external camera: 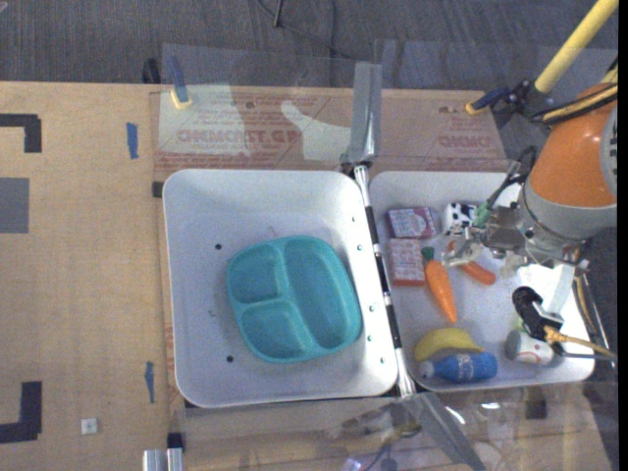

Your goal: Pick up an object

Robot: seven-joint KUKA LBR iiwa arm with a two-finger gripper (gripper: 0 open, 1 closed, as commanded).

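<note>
Blue bottle (463, 366) at right bin's (491, 186) front edge, banana (446, 340) touching

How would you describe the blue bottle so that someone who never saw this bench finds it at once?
Look in the right white bin, the one that holds many small items. Go to its near edge, where a yellow banana lies. The blue bottle lies on its side just in front of that banana; it is the one blue item there.
</note>
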